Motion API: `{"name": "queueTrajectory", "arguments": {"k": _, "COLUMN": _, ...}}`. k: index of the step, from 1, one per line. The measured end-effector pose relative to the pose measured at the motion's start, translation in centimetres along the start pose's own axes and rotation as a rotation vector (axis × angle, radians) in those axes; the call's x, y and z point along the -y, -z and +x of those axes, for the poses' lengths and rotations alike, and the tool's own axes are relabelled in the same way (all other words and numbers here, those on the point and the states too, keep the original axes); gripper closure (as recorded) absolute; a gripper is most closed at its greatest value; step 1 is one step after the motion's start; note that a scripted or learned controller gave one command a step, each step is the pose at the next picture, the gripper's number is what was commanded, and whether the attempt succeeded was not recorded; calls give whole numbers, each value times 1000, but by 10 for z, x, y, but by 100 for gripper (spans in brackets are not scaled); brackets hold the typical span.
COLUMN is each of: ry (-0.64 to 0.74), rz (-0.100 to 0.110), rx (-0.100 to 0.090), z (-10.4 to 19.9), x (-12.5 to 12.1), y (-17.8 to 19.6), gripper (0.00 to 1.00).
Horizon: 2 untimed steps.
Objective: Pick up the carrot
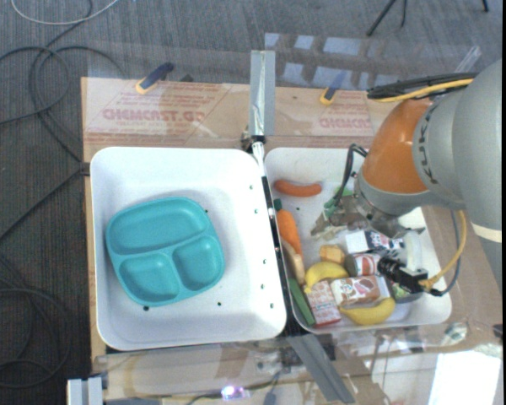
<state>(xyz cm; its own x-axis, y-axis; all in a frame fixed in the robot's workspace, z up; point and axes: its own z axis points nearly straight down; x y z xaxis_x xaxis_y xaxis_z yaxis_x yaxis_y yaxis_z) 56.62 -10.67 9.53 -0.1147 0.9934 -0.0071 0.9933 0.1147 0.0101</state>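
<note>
White plastic bins, two, side by side on a cardboard-covered bench (152, 116). Left bin (135, 163): holds one teal divided tray (164, 250) with three compartments, lying a little left of the bin's centre.

Right bin (312, 165): crowded with toy food. Carrot (288, 230), orange, lies along the bin's left wall, pointing roughly from upper left to lower right, free of the arm. Sausage (298, 188), reddish-orange, lies crosswise above the carrot, near the top of the bin, apart from it. Below the carrot: a pale piece (297, 265) and a green strip (298, 300) against the left wall. Yellow banana (325, 272) sits at centre; a second banana (369, 312) lies along the lower edge. Red-and-white packet (322, 303) and red tin (361, 265) sit between the two bananas.

Arm (468, 142), grey with orange band (396, 154), enters from the right of the frame and hangs over the bin's right half. Gripper (344, 215) sits low, to the right of the carrot and well apart from it, above the banana pile. Whether its pincer is apart or together cannot be told; dark fittings and cables blur it.

Black cables (34, 91) trail over the grey carpet at the upper left.
</note>
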Motion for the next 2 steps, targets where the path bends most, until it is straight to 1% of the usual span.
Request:
{"name": "queueTrajectory", "arguments": {"k": 1, "ry": -2, "rz": 0, "rx": 2, "z": -2, "x": 0, "y": 0, "gripper": 0}}
{"name": "queueTrajectory", "arguments": {"k": 2, "ry": 0, "rz": 9, "rx": -3, "z": 0, "x": 1, "y": 4, "gripper": 100}}
